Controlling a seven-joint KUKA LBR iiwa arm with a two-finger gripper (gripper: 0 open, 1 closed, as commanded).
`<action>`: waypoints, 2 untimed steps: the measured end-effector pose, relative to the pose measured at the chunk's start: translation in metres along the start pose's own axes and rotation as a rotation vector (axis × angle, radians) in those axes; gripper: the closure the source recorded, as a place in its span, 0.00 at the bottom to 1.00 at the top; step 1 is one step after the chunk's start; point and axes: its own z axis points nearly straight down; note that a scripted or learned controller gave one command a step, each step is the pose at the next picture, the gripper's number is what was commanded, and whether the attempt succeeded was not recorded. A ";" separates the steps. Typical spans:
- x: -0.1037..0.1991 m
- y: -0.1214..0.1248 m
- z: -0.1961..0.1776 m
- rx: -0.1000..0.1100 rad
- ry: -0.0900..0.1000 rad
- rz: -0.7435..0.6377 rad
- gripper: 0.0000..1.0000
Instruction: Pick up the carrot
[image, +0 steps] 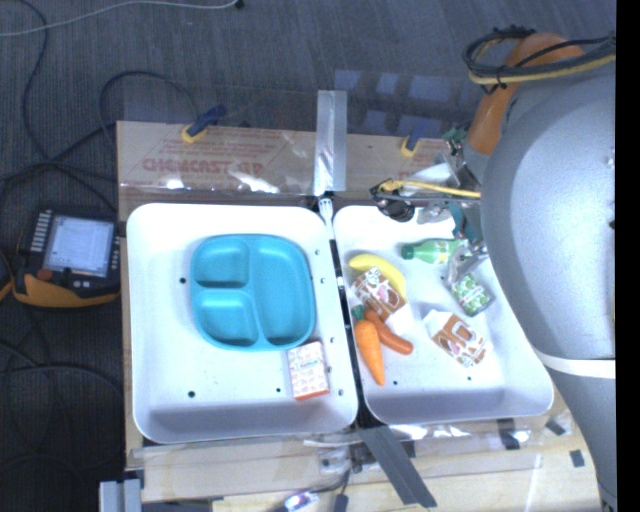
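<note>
My claw (467, 262) hangs over the right bin's (520, 395) far side, above a green bottle (432, 251); I cannot tell its state. The carrot (369, 350) lies near the left wall (beside a banana (378, 268)), well apart, so I must travel to reach it.

Grey arm (565, 200) fills the right side of the camera view, big rounded link running top to bottom. Orange band (520, 85) sits at upper right, black cables looped over it. Gripper (462, 262) reaches left from the link, low over the right bin's far half. Finger state not readable, metal parts blurred.
</note>
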 end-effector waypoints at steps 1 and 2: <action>0.026 0.012 -0.139 0.004 0.002 -0.002 0.00; -0.020 -0.067 0.019 0.004 -0.002 0.000 0.00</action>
